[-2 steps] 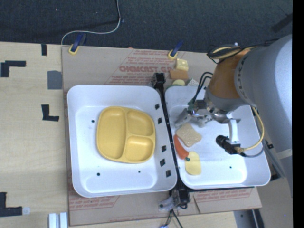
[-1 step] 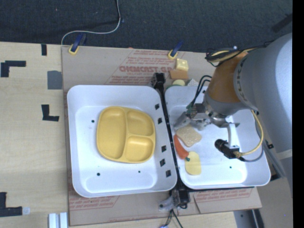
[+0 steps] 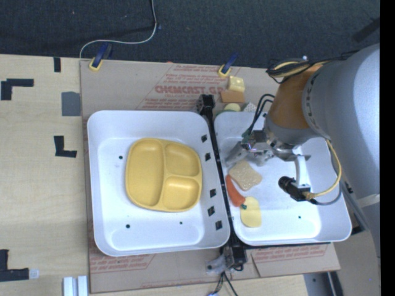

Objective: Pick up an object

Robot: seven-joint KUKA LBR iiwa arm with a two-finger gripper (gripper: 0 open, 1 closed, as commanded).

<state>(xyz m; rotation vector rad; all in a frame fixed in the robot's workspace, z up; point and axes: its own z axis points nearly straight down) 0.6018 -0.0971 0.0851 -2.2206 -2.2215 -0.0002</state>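
Observation:
In the right bin a tan slice of toast lies near the left wall. An orange carrot-like piece sits just below-left of it. Below them rests a yellow piece with a small green spot. My gripper hangs low over the bin's upper left part, just above the toast's upper edge; the wrist and the orange band cover the space behind it. Nothing shows as held.
The left bin holds a yellow divided plate. Behind the bins on the cardboard lie a tan block and a pale green round thing. The black divider runs between the bins. A cable loop hangs off the wrist.

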